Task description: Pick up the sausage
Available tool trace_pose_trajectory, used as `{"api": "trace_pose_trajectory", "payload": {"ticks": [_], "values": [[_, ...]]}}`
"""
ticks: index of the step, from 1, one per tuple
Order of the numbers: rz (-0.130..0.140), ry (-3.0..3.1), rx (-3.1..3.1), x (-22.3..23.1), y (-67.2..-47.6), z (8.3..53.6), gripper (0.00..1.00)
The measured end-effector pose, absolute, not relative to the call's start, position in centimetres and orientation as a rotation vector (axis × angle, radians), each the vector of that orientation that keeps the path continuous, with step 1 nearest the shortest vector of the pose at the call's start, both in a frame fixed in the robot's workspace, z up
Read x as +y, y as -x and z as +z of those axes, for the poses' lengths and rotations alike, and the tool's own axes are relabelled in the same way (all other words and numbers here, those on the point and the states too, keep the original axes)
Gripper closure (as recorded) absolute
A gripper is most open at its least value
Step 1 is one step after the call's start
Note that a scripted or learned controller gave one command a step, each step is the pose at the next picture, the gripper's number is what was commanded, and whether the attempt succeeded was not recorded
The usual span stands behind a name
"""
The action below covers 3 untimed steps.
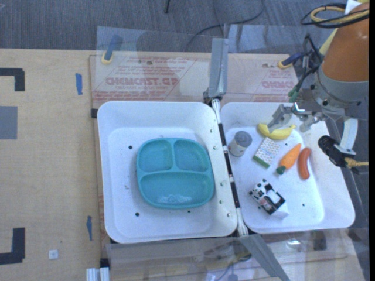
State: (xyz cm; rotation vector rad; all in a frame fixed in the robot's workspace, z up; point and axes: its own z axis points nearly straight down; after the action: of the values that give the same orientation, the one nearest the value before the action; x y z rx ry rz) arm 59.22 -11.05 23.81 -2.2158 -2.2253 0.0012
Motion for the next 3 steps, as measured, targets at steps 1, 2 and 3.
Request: {"api": "trace_pose_trajectory", "payload": {"ticks": [1,2,3], "values": [[-0.001,1.889,-2.51,-17.2,-53.0,20.9,0.0],[-0.002,2.232,-2.216,-14.0,-52.1,25.0,0.0],[0.0,2.198,-2.244,-18.5,-52.1,16.5,0.0]]}}
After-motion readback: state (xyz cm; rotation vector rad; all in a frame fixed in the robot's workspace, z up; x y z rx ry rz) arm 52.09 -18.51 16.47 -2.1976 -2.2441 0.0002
